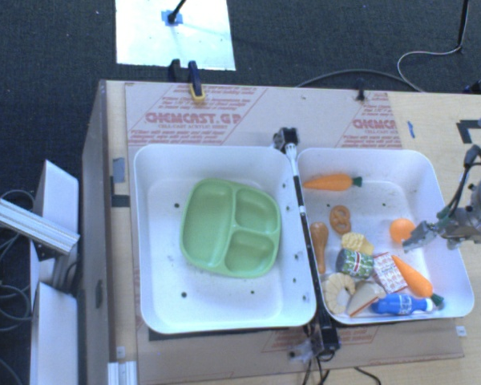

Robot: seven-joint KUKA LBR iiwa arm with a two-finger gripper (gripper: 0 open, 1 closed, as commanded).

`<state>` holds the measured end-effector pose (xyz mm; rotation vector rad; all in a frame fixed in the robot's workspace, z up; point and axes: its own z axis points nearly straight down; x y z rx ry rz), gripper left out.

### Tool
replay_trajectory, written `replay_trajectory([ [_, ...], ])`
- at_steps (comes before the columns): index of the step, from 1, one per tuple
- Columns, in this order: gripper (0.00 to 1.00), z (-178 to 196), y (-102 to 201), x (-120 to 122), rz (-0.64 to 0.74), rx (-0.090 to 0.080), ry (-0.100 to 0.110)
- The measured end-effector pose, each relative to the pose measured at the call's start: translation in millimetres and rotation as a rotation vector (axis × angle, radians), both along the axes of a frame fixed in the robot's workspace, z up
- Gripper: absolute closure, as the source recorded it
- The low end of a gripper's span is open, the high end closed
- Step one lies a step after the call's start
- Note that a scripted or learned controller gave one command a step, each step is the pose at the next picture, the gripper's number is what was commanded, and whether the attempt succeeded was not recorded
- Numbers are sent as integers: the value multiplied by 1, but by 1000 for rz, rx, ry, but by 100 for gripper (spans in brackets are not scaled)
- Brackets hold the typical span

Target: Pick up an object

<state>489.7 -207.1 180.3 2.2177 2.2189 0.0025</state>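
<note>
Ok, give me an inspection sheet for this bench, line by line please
Surface: bench under printed protective film, bearing two white bins.
Job's things: right bin holds toy food, including a carrot, an orange ball, a blue bottle.
Clutter: green divided plate in the left bin.
Gripper: gripper at the right bin's right side, beside the orange ball; nothing seen in it.
Cables: cable on the floor behind the bench.
Surroundings: dark carpet, white sheet.
</note>
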Motion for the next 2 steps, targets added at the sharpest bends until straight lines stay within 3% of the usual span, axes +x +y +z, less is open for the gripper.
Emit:
replay_trajectory([
  [1,0,-96,42,61,3,2,3],
  [2,0,-32,20,180,4,0,-1],
])
